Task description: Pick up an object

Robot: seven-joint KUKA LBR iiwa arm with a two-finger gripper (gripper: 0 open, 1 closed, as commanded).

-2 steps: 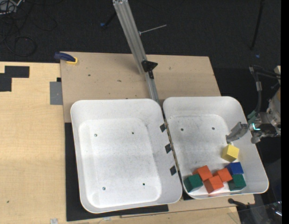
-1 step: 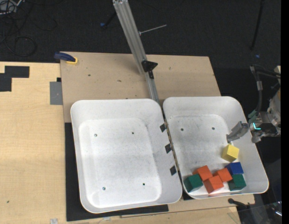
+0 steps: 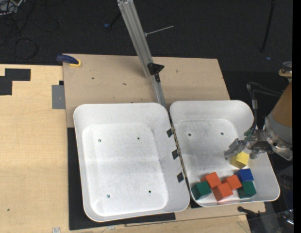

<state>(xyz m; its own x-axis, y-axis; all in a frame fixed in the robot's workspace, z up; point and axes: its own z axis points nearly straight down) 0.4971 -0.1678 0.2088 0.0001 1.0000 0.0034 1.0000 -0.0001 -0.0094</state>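
My gripper [image 3: 246,152] hangs over the right side of the right bin [image 3: 209,107], reaching in from the right. Its fingers stand open, one grey finger [image 3: 232,150] pointing left. A yellow block [image 3: 241,160] lies just below the fingertips; I see no grip on it. In the bin's front corner sits a cluster of blocks: three orange ones [image 3: 222,191], a blue one [image 3: 246,174] and two green ones [image 3: 201,190].
The left bin [image 3: 121,108] adjoins the right one, joined by black clips [image 3: 174,154]. A metal rail [image 3: 140,38] slants up from behind the bins. A blue-and-yellow clamp [image 3: 69,60] lies at the bench's far left corner.
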